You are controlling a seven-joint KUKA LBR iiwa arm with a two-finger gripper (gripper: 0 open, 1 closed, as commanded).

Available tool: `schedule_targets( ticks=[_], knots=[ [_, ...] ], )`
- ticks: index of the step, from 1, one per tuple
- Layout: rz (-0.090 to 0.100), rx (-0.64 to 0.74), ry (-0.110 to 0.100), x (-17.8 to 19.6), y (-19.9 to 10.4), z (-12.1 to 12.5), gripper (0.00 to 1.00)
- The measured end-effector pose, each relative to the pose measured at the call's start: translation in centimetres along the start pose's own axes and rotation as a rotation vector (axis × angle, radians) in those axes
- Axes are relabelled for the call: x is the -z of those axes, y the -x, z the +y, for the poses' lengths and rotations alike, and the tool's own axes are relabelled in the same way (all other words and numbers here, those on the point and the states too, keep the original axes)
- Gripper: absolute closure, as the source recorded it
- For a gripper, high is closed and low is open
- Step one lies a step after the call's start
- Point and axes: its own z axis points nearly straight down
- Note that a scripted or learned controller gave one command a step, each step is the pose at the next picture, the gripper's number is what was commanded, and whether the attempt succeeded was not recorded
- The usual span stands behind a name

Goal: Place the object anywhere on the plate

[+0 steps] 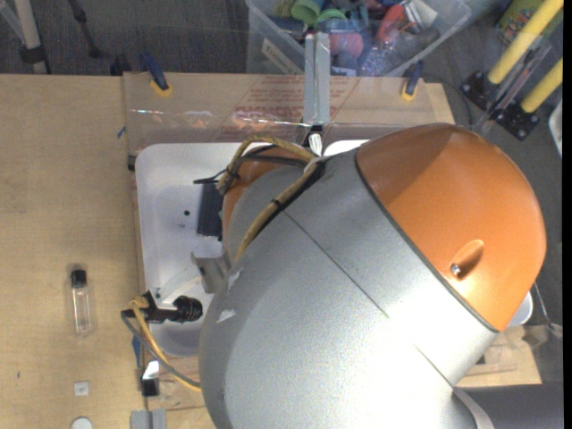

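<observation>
The arm [375, 302] is seen lowered over the left white bin [165, 186] toward its inner edge; jaw state cannot be told, and neither object nor plate can be located beneath it.

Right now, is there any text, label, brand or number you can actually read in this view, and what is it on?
None can be read.
Clear sheet behind the white bin: reddish print, too blurred to read.
Yellow tube, top right: colored markings, too small to read.
</observation>
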Motion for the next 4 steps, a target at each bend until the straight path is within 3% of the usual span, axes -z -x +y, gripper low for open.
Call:
schedule_targets(
  ticks=[1, 2, 3, 4],
  knots=[
    [-0.002, 0.402, 0.004, -0.2, -7.2, 2.3, 1.0],
    [-0.001, 0.569, 0.002, 0.1, 1.0, 5.5, 1.0],
    [-0.011, 1.135, -0.001, 6.3, 0.8, 3.8, 1.0],
    [-0.015, 1.02, -0.005, 1.8, 1.4, -0.3, 1.0]
  ],
)
